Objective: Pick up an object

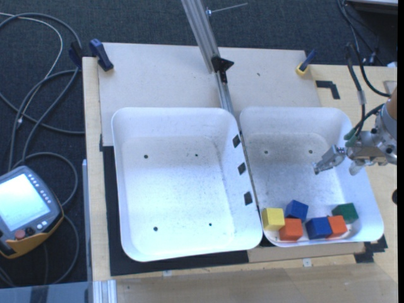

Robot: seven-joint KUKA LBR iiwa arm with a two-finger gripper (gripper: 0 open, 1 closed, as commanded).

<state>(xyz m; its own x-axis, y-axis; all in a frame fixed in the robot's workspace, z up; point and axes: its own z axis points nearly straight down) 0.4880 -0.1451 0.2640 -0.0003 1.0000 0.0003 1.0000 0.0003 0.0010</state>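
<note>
A pale bench (158, 74) on dark carpet bears two white bins; the right bin (303, 122) has coloured blocks bunched along its near edge: yellow block (273, 218), two blue, two orange, one green. The gripper (329, 160) hangs above the bin's right side, apart from them, holding nothing; how wide the jaws stand I cannot tell. This looks like the approach step. Next it likely must travel toward the blocks and descend onto one.

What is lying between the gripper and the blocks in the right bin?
Nothing: in the camera view, bare white bin floor separates the gripper from the blocks clustered along the near rim.
</note>
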